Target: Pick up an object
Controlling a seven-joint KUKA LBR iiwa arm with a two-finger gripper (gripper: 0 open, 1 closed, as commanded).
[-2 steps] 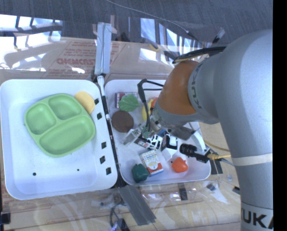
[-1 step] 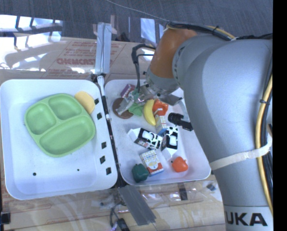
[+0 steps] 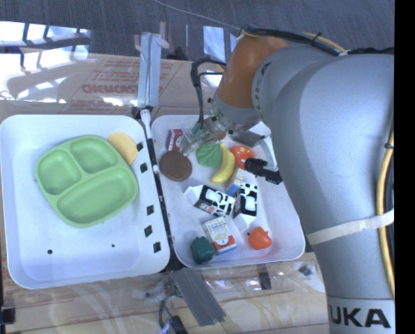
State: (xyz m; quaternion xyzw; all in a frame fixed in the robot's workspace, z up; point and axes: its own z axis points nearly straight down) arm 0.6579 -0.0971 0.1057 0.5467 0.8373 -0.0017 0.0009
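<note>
Objects in right bin: about ten, among them one banana [image 3: 225, 167], one green leafy piece [image 3: 208, 154], one brown disc [image 3: 175, 165], two small cartons [image 3: 219, 233], one dark green item [image 3: 201, 250], and two orange-red pieces [image 3: 260, 239].
Pincer [image 3: 196, 137]: low over the right bin's far end, just beside the green leafy piece; whether it is apart or together is unclear.
Arm: grey, orange band, reaching in from the right.
Left bin [image 3: 26, 256]: one green divided plate [image 3: 87, 179], one yellow item [image 3: 123, 145] touching its rim.
Bins: two, side by side on the surface.
</note>
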